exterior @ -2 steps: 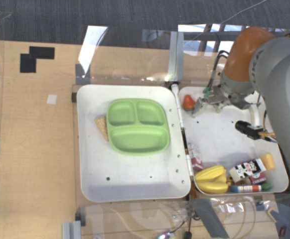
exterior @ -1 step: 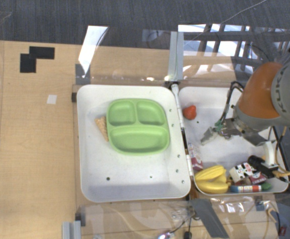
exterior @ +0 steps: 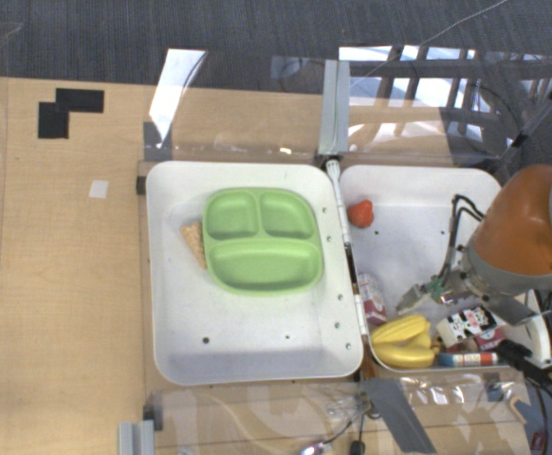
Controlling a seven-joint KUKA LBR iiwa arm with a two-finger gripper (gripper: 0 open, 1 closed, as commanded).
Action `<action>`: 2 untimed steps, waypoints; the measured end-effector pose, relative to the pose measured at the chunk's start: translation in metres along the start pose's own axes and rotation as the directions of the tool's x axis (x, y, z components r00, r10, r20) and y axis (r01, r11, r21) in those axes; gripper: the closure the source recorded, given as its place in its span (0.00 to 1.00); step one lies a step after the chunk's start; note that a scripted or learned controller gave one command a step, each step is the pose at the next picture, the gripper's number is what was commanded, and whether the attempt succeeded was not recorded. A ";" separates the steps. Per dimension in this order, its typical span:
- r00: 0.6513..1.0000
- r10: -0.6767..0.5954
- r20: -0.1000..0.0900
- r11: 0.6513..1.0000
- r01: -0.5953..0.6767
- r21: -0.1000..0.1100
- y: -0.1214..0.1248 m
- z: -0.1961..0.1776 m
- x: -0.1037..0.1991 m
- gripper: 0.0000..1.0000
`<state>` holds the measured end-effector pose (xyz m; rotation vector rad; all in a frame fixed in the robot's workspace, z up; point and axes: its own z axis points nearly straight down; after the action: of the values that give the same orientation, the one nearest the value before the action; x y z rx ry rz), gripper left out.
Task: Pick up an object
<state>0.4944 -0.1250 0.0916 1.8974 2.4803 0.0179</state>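
A single fixed camera looks down at a slant from above the table [exterior: 58, 254], far enough to frame both white bins, with the tool [exterior: 426, 297] entering from the right.

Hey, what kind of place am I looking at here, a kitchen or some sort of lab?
Most likely a robotics lab bench, not a kitchen. A robot arm reaches over two white bins set into a wooden bench, with clear guard panels behind them. The green divided plate and yellow banana look like toys.
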 end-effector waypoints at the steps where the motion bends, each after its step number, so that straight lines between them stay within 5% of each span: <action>1: 0.920 0.392 -0.001 0.920 -0.392 0.006 0.044 0.002 0.015 0.00; 2: 0.926 0.378 0.001 0.926 -0.378 0.020 0.072 -0.068 0.001 0.00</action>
<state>0.5624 -0.1048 0.1613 2.3528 2.0800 0.0014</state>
